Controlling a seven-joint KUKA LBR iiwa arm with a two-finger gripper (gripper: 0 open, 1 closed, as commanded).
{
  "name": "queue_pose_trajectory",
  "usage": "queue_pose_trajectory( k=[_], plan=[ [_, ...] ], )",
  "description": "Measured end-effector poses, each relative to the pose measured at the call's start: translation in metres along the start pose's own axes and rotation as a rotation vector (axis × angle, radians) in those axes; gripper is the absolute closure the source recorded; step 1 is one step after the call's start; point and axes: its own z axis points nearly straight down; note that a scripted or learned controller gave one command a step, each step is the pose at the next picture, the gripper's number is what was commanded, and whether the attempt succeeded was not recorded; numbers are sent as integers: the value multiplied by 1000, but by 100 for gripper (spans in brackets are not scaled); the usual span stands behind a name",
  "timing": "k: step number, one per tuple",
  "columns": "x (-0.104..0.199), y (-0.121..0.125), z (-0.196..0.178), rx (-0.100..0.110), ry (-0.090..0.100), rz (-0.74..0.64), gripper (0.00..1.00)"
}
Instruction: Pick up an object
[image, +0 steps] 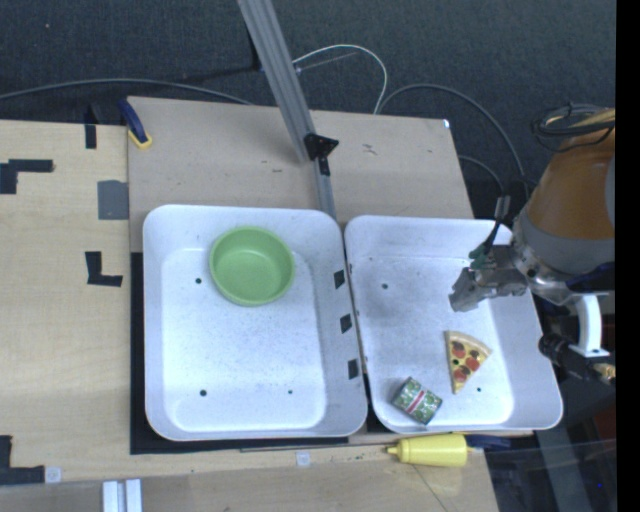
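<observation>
In the right bin (400, 250) lie a toy pizza slice (465, 359) and, nearer the front edge, a small green wrapped packet (416, 400). My gripper (468, 296) hangs over the right bin's right half, just above and behind the pizza slice, apart from it. Nothing shows between its fingers. A green bowl (252, 265) sits in the back of the left bin (180, 400).
A yellow bottle (433, 450) lies on the bench just outside the right bin's front rim. A grey pole (285, 80) slants in from the top to the divide between the bins. Cables run behind the bench.
</observation>
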Motion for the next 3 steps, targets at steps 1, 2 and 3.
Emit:
queue_pose_trajectory(
  k=[1, 2, 3],
  plan=[
    [49, 18, -7, 5, 3, -5, 100],
    [97, 37, -13, 5, 3, -5, 100],
    [146, 58, -17, 5, 3, -5, 100]
  ],
)
